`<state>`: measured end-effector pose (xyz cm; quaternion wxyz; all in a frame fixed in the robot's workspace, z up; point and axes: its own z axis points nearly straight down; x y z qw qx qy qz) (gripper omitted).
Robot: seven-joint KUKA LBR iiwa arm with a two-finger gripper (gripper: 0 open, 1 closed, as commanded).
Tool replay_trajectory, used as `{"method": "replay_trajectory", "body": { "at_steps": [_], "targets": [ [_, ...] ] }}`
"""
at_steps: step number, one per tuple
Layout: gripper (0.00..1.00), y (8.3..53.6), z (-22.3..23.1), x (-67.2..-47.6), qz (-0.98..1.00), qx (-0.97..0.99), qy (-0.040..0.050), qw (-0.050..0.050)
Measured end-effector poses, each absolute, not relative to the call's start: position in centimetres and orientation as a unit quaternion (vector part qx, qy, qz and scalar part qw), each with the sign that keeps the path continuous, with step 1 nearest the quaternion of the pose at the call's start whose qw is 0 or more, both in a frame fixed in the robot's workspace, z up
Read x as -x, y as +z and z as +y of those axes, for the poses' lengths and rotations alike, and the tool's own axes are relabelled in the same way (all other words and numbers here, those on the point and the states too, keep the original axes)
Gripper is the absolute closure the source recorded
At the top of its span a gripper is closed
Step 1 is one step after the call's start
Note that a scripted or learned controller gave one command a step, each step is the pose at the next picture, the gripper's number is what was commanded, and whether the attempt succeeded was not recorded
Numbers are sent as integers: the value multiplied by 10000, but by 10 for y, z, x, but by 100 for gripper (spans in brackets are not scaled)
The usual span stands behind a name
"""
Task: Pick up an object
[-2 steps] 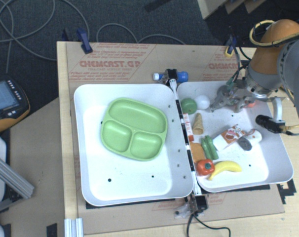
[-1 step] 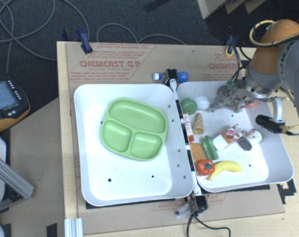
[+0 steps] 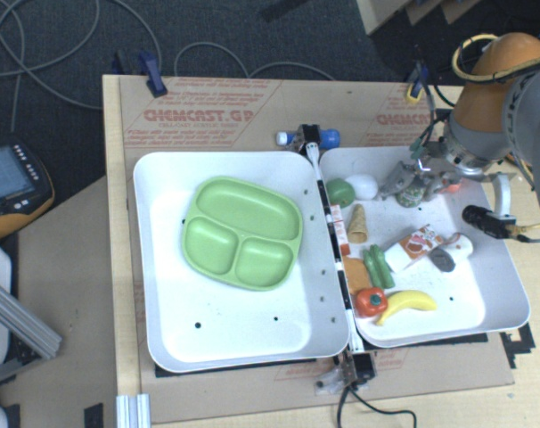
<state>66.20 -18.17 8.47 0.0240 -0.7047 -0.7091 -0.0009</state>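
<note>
My two-finger gripper (image 3: 416, 185) hangs low near the right white bin's (image 3: 497, 306) far edge; I cannot tell its opening. The yellow plastic banana (image 3: 409, 303) lies near the front edge: light, stiff, slick, best pinched across its curved middle, I reckon.
</note>
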Motion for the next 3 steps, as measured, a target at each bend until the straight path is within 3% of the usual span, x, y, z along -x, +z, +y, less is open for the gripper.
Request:
{"method": "replay_trajectory", "body": {
  "at_steps": [1, 2, 3],
  "targets": [
    [100, 97, -183, -664, -7097, 7043, -26, 187],
    [100, 89, -138, -668, -7073, 7069, -10, -22],
    [100, 186, -73, -644, -7079, 7064, -14, -12]
  ]
}}
